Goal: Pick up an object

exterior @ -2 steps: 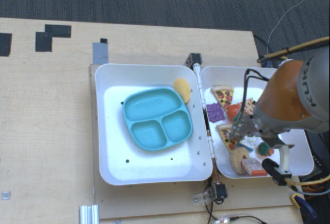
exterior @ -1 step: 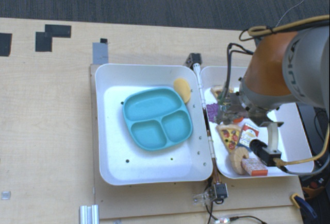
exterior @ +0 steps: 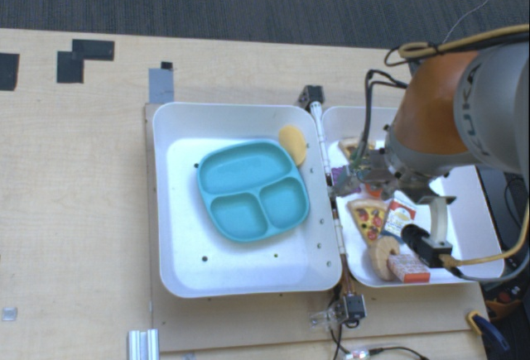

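The grey arm with its orange band (exterior: 435, 106) hangs over the right bin (exterior: 489, 209). My gripper (exterior: 363, 175) is low at that bin's left side, over a small clutter of colourful items (exterior: 348, 153). Just in front of it lie a toy pizza slice (exterior: 369, 219), a red-and-white carton (exterior: 400, 213), a tan bread-like piece (exterior: 383, 255) and a pink box (exterior: 408, 269). I see nothing clearly held.
The left bin (exterior: 178, 209) holds a blue divided plate (exterior: 252, 190) with a yellow rounded object (exterior: 293, 143) at its far right corner. A ridge (exterior: 327, 184) separates the two bins. Grey and dark markers (exterior: 83, 60) lie on the bench at the far left.
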Available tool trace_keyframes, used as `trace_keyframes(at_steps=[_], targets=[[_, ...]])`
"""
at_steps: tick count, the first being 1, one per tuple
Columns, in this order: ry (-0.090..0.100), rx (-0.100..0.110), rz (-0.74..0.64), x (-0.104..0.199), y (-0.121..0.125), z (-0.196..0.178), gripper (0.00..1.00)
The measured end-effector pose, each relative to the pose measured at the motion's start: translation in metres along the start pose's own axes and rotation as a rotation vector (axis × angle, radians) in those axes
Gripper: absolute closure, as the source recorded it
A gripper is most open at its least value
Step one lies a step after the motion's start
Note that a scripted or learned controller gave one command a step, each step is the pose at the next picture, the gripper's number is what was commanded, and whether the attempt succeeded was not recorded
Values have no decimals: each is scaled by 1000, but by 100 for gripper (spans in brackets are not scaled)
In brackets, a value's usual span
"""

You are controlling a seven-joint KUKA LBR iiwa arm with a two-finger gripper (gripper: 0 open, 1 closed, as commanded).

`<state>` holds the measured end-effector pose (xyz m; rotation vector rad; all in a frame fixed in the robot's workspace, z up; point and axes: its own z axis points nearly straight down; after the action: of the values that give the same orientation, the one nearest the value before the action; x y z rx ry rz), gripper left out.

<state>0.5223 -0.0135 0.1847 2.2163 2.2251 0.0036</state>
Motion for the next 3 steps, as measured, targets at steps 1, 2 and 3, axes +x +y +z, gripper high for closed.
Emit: trace_keyframes(at_steps=[1,2,3], targets=[[13,-13,-8,-25,24,41,0],[19,-32,-10,-31,19,46,0],[21,-38,-11,-33,18,48,0]])
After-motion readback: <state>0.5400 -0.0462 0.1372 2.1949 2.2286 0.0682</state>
